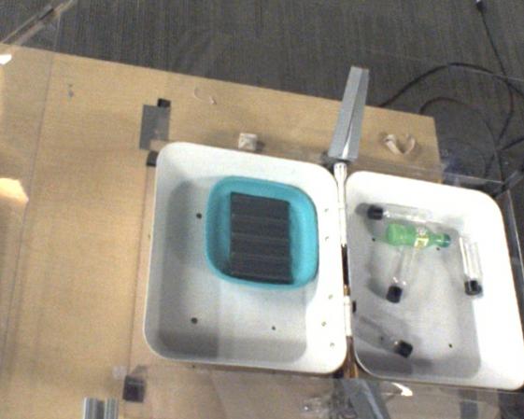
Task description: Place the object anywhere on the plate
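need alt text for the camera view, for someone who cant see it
Two shallow white bins sit side by side on a wooden bench, seen from above. The left bin holds a teal plate with a dark ribbed block on it; the right bin holds several clear tubes with black caps and one green tube.

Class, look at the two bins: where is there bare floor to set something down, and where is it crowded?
Left bin: bare floor in front of the teal plate and a strip along its left. Right bin: crowded at the back with clear tubes and a green one; its front right corner is barer.
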